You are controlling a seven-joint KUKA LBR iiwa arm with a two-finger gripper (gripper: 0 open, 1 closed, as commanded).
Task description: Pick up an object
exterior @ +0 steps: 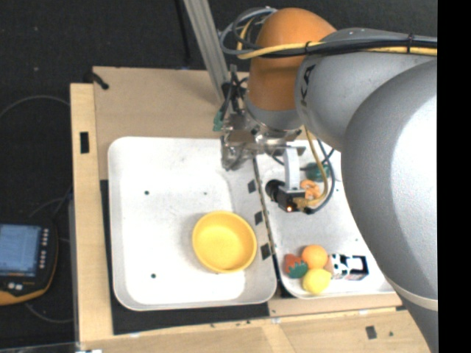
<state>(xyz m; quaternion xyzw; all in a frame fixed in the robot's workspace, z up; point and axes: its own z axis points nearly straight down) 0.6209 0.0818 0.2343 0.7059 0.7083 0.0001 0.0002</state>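
Camera view: gripper (237, 153) hangs over the bins' divider, its state I cannot tell; nothing visibly lifted yet, yellow bowl (224, 241) below it, fruit (315, 257) lower right

Bench (147, 101) w/ 2 white bins (169, 197) side by side.

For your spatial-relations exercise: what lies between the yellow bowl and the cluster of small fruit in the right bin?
In the camera view, the bins' adjoining rims separate the yellow bowl from the fruit.
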